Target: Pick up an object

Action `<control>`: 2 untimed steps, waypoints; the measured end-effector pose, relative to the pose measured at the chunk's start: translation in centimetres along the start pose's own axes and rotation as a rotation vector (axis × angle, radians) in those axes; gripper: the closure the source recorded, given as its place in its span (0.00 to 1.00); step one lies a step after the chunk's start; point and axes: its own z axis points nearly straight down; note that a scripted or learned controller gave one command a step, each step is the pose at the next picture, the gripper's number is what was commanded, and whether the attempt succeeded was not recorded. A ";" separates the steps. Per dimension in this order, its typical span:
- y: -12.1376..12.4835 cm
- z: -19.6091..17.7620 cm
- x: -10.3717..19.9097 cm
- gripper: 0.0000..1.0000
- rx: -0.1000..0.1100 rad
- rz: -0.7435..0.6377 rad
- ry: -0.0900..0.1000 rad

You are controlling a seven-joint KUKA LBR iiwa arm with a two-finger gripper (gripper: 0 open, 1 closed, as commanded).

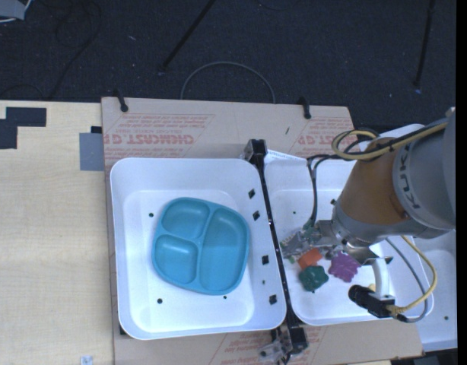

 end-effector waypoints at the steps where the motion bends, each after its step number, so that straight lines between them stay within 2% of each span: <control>1: 0.3 -1.5 -0.2 1.00 -0.008 0.006 0.000; 2: -0.2 -7.6 0.1 1.00 -0.004 0.000 -0.006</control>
